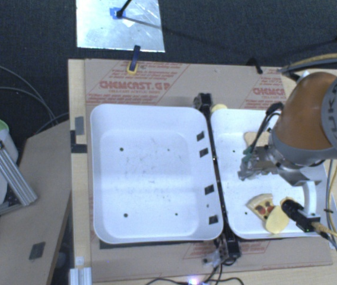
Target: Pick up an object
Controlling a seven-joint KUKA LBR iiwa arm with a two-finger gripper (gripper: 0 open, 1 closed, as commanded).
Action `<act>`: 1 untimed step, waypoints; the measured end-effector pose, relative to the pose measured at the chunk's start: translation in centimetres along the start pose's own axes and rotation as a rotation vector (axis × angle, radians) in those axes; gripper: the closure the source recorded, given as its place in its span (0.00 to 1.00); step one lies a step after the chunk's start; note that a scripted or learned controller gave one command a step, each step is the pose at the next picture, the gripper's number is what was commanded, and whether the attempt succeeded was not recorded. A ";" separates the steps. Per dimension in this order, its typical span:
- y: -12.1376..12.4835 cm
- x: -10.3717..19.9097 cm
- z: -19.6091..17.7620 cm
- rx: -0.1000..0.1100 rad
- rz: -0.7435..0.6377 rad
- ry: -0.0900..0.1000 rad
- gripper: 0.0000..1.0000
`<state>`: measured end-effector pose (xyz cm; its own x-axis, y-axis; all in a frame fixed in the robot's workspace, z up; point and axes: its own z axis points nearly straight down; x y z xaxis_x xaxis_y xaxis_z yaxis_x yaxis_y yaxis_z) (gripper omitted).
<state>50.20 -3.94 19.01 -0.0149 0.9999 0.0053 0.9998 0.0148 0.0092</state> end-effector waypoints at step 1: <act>-1.2 5.8 -9.9 -0.004 0.002 -0.002 1.00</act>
<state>48.85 1.83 28.92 -0.0126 0.9999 0.0038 0.9998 0.0125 0.0131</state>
